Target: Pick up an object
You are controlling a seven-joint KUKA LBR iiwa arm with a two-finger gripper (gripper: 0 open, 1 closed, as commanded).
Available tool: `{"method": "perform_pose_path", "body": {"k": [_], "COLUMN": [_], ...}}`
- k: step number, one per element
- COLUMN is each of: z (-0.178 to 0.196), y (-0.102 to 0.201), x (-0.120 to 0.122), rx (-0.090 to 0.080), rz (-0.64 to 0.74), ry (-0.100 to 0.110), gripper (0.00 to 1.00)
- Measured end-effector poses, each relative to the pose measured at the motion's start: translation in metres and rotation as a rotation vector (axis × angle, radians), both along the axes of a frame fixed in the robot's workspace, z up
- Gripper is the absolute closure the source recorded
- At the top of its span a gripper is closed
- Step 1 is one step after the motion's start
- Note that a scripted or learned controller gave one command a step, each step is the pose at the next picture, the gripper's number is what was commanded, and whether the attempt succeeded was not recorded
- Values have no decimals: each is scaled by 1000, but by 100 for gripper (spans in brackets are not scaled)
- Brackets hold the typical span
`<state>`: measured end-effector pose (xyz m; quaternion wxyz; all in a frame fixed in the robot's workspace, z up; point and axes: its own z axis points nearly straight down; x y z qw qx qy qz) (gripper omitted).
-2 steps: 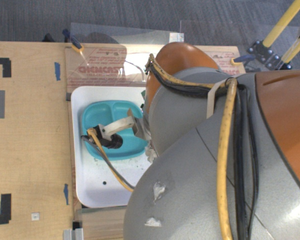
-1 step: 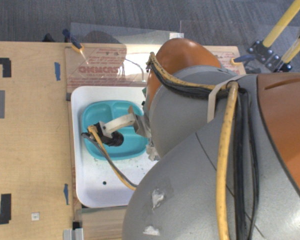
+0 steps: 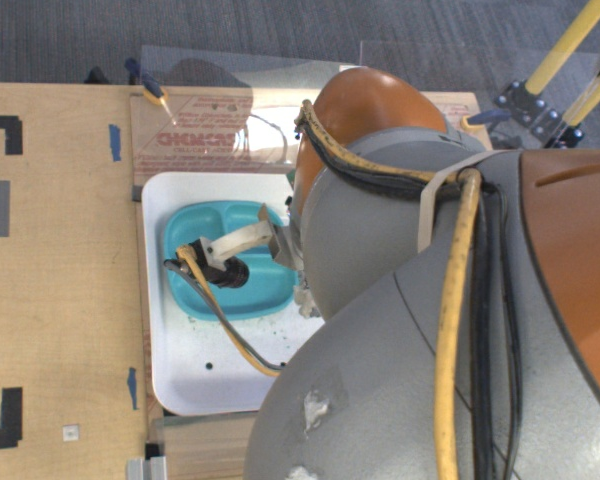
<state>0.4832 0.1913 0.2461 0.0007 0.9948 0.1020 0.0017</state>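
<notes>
A teal divided tray (image 3: 192, 230) lies in the upper part of the white bin (image 3: 175, 373). My gripper (image 3: 286, 246) hangs low over the tray's right edge, largely covered by the grey arm and its orange band (image 3: 375, 103). The arm's bulk hides the right side of the tray and everything to the right of it.
A small dark speck (image 3: 209, 367) lies on the bin floor below the tray. A cardboard bench top (image 3: 60, 268) with black marks lies to the left, and a printed cardboard sheet (image 3: 205, 133) lies behind the bin. Yellow stand legs (image 3: 570, 38) rise at the top right.
</notes>
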Motion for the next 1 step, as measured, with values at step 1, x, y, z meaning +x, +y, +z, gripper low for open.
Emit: {"method": "perform_pose_path", "body": {"k": [1], "z": [50], "y": [0], "x": [10], "rx": [0], "rz": [446], "ry": [5], "gripper": [100]}}
